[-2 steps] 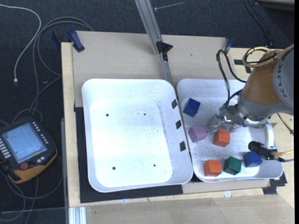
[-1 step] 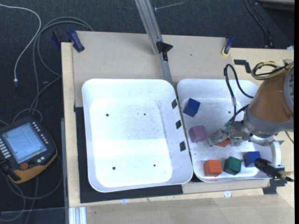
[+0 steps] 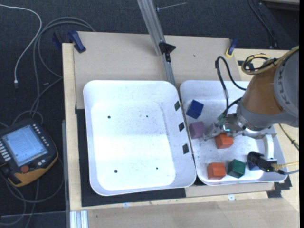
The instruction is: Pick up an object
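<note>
Several small blocks lie in the right bin (image 3: 209, 90). A blue cube (image 3: 194, 109) sits toward the back left, with a purple cube (image 3: 197, 128) just in front of it. Near the front wall rest an orange cube (image 3: 216, 170) and a green cube (image 3: 236, 168). My gripper (image 3: 219, 132) is low over the middle of this bin, right of the purple cube. Another orange block (image 3: 224, 141) lies directly at the gripper's tip, touching or nearly touching it. The wrist hides the part of the bin behind it.
The left bin (image 3: 95, 94) stands beside the right one, their walls meeting at a divider with black clips (image 3: 181, 126). A metal pole (image 3: 151, 18) rises from the back of the bench. The bench edge runs just in front of both bins.
</note>
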`<state>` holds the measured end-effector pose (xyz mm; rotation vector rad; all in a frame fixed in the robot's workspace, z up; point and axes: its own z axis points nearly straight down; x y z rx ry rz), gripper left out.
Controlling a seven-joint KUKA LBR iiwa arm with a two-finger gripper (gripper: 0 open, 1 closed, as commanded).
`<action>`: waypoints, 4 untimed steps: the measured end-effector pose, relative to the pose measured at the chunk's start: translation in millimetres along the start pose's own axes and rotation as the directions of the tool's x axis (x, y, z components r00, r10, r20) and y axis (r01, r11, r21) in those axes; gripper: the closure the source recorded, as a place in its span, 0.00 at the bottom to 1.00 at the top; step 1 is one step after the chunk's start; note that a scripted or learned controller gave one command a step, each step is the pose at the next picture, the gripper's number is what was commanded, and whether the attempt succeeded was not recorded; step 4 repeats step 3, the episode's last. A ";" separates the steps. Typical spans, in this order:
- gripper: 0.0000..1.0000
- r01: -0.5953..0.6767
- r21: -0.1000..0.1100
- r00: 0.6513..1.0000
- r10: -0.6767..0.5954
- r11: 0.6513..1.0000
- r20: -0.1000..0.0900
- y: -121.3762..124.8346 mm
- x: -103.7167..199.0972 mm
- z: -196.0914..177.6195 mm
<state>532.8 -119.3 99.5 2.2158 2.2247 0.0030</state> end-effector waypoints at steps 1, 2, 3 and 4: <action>1.00 -0.003 -0.002 1.000 0.003 1.000 0.000 -0.3 -1.4 -10.8; 1.00 0.005 -0.007 1.000 -0.005 1.000 -0.002 34.7 67.7 -104.7; 1.00 0.005 0.008 1.000 -0.005 1.000 -0.004 5.1 162.2 -99.7; 1.00 0.005 0.008 1.000 -0.005 1.000 -0.004 5.1 162.2 -99.7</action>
